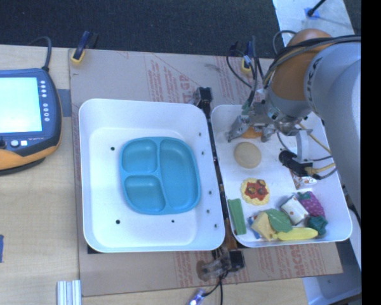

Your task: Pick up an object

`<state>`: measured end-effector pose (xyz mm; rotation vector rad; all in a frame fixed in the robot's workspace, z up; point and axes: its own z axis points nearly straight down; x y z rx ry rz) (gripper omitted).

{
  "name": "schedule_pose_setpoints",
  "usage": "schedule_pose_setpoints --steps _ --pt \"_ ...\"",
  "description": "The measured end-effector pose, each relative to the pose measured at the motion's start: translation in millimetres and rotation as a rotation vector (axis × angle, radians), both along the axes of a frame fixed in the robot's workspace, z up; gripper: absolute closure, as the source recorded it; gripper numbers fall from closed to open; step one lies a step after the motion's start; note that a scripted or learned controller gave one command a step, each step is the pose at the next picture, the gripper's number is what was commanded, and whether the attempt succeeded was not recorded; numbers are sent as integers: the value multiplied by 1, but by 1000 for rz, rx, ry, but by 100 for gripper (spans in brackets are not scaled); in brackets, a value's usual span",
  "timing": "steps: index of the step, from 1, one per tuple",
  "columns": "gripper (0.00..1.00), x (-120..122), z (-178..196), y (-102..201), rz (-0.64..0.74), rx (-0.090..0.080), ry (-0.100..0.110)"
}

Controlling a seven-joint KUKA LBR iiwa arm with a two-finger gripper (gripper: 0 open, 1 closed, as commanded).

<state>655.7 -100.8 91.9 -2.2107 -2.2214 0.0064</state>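
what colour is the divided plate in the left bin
Light blue plate, seen in the camera view.

A blue divided plate (pixel 159 175) sits in a white bin (pixel 95 227); beside it, a tan round (pixel 247 154) and yellow banana (pixel 298 234).

Bench (pixel 32 234) bearing two white bins (pixel 95 227)

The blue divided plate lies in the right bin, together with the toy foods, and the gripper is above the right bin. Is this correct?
Not quite. In the camera view the blue divided plate lies alone in the left bin. The toy foods are in the right bin, with the gripper above it.
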Motion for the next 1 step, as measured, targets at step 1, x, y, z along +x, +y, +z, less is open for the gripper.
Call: schedule_pose_setpoints --steps 1 --pt "0 0 0 -11 -3 -1 -4"
